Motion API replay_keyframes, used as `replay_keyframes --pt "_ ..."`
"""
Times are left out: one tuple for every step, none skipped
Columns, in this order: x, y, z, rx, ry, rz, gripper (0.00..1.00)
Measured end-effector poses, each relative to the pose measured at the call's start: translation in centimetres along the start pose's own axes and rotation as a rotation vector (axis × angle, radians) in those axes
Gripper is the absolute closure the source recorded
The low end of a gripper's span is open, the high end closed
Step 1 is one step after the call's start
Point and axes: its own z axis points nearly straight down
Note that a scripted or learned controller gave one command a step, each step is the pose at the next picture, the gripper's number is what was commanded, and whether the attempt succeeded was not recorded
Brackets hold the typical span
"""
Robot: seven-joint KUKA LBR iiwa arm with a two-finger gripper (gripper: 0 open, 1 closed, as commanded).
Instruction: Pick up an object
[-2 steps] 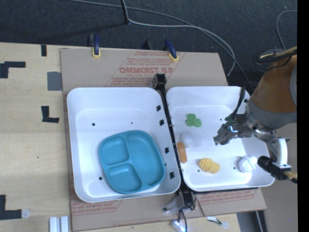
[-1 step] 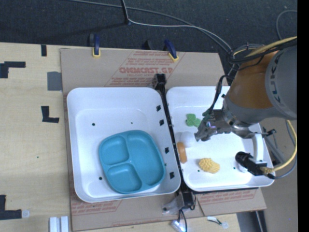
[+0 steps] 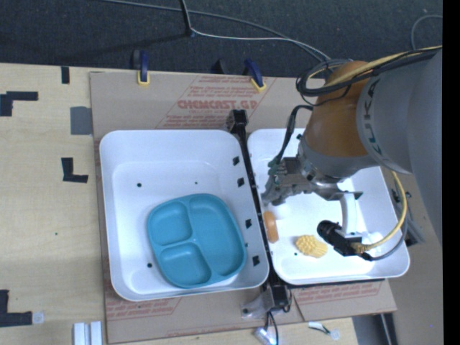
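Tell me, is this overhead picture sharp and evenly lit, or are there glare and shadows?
In the camera view the lighting is fairly even; the white bins look bright, the right bin near washed out beside the arm. The blue divided plate is clear, with soft shadow along the left bin walls. The orange piece and yellow corn-like piece look slightly soft; the arm's wrist area is murky.

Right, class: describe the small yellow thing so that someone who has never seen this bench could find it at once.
Start at the right bin, the one the grey arm reaches over. Look to its near edge, where two small things lie on the white floor. The yellow thing is the bumpy, corn-like lump nearer the middle; its neighbour, an orange piece, is smooth and lies by the wall between the bins.
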Motion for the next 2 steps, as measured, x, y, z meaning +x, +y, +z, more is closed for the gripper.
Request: replay_keyframes --pt "5.8 0.6 -1.3 -0.001 0.000 0.001 1.00" --pt "10.9 1.3 -0.5 0.001 -0.001 0.001 1.00"
